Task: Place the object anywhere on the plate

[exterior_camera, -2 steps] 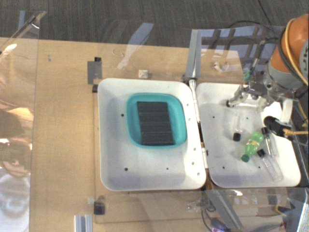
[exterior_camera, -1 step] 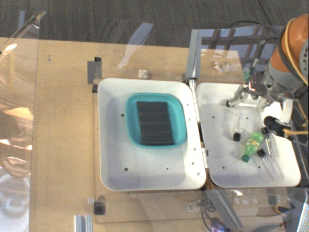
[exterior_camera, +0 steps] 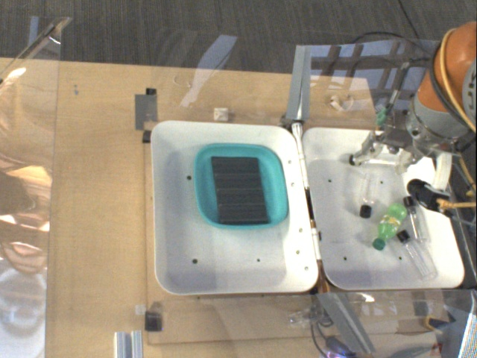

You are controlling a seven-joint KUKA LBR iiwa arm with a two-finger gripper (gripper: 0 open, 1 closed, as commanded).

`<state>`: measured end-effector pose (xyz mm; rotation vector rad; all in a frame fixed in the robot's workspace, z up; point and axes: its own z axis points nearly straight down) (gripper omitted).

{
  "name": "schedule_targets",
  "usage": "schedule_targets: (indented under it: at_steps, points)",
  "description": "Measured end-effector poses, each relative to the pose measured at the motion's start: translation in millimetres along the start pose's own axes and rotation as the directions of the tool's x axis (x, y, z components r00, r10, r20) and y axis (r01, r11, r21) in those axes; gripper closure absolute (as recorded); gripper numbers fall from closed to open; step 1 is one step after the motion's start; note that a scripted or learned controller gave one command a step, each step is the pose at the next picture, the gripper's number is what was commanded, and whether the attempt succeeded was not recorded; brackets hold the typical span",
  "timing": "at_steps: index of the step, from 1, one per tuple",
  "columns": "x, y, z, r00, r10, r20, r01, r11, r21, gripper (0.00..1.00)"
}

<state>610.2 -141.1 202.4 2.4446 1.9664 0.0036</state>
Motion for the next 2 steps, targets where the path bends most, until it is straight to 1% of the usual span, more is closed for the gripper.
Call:
schedule_targets:
  at_steps: [2]
  points:
    - [0.0, 0.0, 0.0, 1.000, 0.000, 0.000, 0.000, 1.000, 0.000, 0.00]
